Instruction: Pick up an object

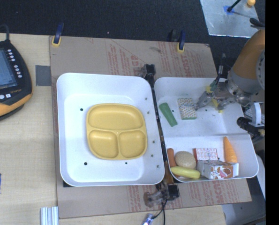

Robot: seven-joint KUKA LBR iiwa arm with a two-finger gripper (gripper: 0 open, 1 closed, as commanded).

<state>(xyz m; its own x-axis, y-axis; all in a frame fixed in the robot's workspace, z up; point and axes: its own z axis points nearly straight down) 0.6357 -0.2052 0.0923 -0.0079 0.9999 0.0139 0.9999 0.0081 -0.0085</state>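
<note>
One hand (209, 99) hovers splayed and empty beside the patterned card (187, 108) in the right bin (202, 129), so it should centre over it before closing.

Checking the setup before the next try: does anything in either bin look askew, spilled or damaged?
Nothing stands out. The yellow divided plate lies flat in the left bin. In the right bin, the small carton lies on its side among crowded items at the near edge, but nothing looks spilled or damaged.

Claw (211, 99) low at right — fingers spread, tilted leftward.
</note>
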